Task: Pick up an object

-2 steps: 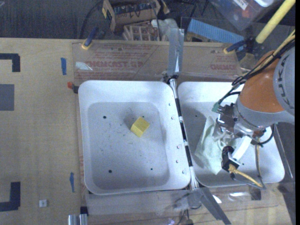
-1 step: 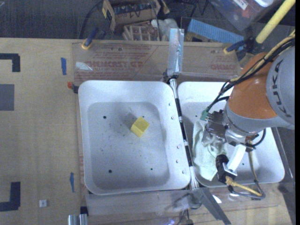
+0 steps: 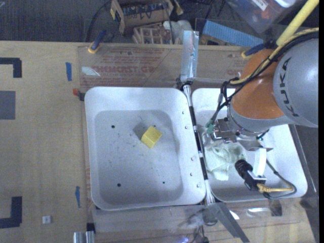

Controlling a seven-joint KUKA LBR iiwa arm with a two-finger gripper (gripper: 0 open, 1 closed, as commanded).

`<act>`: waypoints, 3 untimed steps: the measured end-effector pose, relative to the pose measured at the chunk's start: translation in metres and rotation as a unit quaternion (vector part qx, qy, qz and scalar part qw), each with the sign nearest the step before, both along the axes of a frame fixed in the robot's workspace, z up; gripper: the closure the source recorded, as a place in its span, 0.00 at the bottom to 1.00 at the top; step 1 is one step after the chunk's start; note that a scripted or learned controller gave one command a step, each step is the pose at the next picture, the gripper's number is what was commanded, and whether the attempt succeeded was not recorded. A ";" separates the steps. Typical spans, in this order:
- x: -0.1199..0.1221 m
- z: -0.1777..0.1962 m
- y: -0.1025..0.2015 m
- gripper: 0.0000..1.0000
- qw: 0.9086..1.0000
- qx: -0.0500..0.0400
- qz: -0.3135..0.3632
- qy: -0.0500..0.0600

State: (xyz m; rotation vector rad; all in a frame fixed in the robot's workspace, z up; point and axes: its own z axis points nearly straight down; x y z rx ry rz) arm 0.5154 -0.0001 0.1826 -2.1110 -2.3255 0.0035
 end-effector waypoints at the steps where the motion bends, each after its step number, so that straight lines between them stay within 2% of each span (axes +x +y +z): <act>1: -0.036 0.001 0.041 1.00 1.000 0.000 0.010 -0.001; 2: -0.036 0.023 0.104 1.00 0.999 0.000 -0.048 0.000; 3: -0.037 0.020 0.152 1.00 0.982 -0.001 -0.188 0.000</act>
